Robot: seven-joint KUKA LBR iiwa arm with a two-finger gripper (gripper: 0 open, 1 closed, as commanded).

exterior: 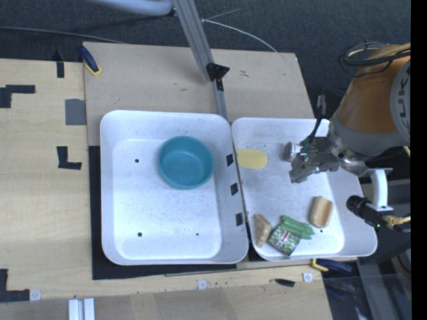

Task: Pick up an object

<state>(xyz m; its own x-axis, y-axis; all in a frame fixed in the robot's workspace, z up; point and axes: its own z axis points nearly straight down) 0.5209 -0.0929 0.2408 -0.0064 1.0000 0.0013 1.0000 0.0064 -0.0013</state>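
**Gripper above the right bin, objects lying in both bins**

The bench [40, 179] carries two white bins side by side. The left bin [127, 199] is the bigger looking one, and the right bin [267, 135] touches it along the middle edge. The arm [373, 105] comes in from the right side, grey with an orange part, and it hangs over the right edge of the right bin.

A blue bowl [186, 161] stands upright in the left bin, near its far edge and toward the right side.

The gripper [298, 162] is above the middle of the right bin, pointing to the left. It is dark and seen from above, so I cannot tell if the fingers are open or closed. No object is seen between them.

In the right bin, a yellow disc [251, 159] lies near the left edge. A green packet [288, 234] lies near the front edge. A tan piece [321, 212] lies near the right edge, just beside the packet. A smaller brown piece [261, 229] lies at the front left corner, touching the packet.
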